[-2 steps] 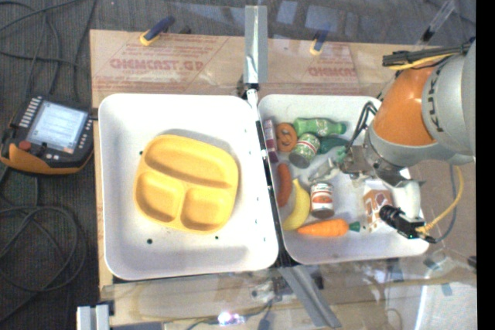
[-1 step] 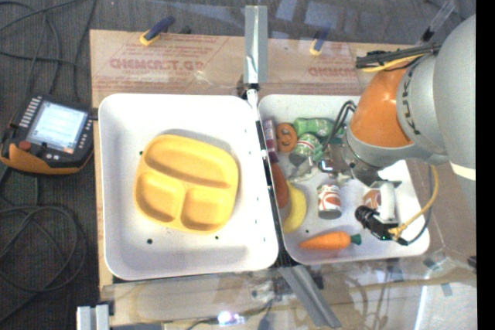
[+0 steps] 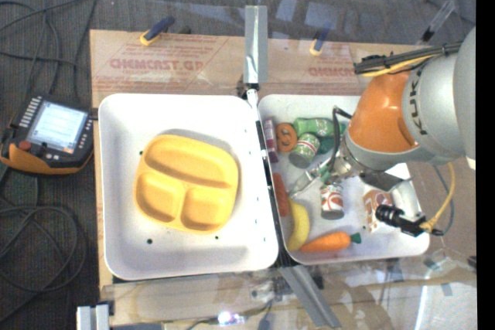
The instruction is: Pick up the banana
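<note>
One step short of any grasp: claw (image 3: 334,175) hovering over the cans in the right bin (image 3: 410,243), finger state impossible to tell, banana (image 3: 298,223) lying nearer and to its left beside the carrot (image 3: 329,243), needing a short shift down-left and a descent.

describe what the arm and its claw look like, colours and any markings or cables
The arm is bulky, rounded and grey, with a glossy orange band above the wrist and dark KUKA lettering beside it. A yellow cable loops beneath. The claw is a slim metallic assembly; its details are too small to tell.
</note>
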You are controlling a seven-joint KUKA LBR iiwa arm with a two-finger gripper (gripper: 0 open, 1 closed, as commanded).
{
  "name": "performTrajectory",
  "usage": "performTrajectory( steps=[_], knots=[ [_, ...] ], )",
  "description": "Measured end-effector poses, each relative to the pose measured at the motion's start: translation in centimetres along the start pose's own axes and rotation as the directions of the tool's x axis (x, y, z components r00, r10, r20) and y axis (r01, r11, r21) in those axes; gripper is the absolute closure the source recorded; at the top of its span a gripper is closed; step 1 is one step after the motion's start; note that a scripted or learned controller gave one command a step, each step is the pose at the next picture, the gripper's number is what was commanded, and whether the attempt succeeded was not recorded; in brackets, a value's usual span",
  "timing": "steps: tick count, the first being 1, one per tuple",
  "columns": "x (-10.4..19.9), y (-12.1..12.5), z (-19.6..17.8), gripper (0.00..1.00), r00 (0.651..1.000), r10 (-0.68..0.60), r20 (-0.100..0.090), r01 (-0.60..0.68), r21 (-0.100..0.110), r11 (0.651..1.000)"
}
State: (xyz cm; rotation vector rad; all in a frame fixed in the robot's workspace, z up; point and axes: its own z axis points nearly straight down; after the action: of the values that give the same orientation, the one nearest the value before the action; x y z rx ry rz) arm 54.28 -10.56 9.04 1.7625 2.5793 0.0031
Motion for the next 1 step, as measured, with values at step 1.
performTrajectory(
  steps=[1],
  knots=[
    [6.44,5.13,-7.33,0.00,0.999,-0.040,-0.016,0.040,0.010,0.999]
  ],
)
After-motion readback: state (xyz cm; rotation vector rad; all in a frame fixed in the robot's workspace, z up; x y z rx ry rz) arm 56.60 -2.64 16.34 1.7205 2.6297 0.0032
